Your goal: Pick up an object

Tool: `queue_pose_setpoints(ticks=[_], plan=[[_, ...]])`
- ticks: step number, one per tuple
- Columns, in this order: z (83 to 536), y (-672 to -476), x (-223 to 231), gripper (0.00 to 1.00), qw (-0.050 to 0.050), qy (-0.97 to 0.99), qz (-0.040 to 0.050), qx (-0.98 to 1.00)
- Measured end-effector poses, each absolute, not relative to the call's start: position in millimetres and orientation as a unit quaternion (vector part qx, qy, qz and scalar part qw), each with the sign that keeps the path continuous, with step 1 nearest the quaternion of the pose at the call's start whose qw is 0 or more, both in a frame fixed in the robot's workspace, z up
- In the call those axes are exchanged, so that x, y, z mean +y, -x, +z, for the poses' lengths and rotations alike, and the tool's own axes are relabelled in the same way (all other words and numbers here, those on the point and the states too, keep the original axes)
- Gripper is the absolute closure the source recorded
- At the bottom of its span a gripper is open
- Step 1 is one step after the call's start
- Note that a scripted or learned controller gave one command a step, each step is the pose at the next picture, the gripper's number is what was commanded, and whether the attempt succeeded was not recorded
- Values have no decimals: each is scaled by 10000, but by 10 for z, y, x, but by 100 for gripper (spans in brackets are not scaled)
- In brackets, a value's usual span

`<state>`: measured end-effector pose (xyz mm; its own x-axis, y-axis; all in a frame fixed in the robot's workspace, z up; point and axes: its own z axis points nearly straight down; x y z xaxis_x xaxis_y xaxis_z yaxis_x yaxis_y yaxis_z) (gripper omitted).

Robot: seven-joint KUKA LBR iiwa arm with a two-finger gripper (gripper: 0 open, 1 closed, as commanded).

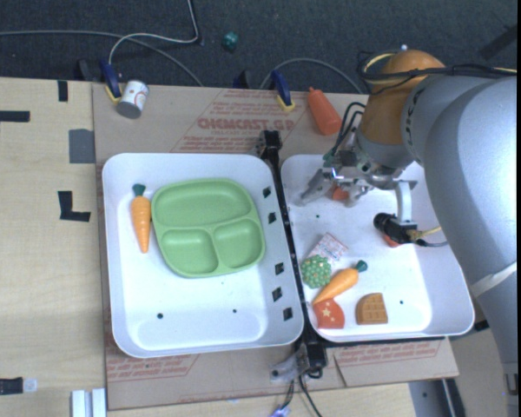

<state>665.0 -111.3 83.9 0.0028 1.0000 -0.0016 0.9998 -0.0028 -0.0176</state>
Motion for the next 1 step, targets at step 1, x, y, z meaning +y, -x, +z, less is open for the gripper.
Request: queue_pose_setpoints(ticks=[1], plan=[[838, -6648, -1019, 0, 42, 7085, 76, -7057]])
